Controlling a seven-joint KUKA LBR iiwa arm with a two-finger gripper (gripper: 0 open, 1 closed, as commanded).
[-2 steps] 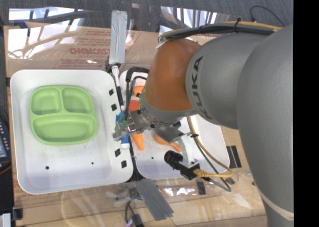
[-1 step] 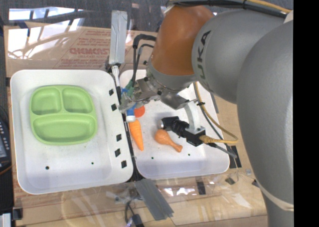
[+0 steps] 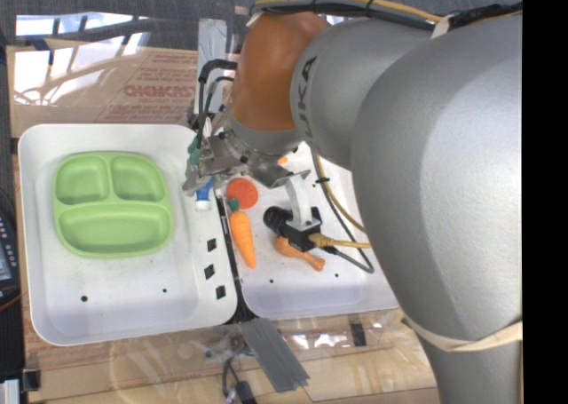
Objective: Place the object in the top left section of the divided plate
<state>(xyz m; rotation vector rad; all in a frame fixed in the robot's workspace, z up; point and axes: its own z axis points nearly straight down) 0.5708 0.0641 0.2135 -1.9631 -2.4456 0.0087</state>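
1. Arm: grey bulk w/ orange band, closest to the lens, fills the right side and reaches left over the right bin.
2. Left bin sits beside it, rims touching along the middle.
3. Carrot: lies in right bin just beside the shared rim, tip pointing toward the front.
4. 2nd carrot: smaller, lies flat near the 1st, more to the right.
5. Ball: orange-red, just behind the carrot's thick end.
6. Claw: over the shared rim, just left of the ball. Open or closed: can't tell.
7. Bit: small, blue-white, right under the claw; can't tell if gripped or if it's the task obj.
8. Plate: green, 3 sections, in left bin's far-left part, well apart from the bit and the right-bin items.
9. Cardboard: flat w/ red print, behind the bins.
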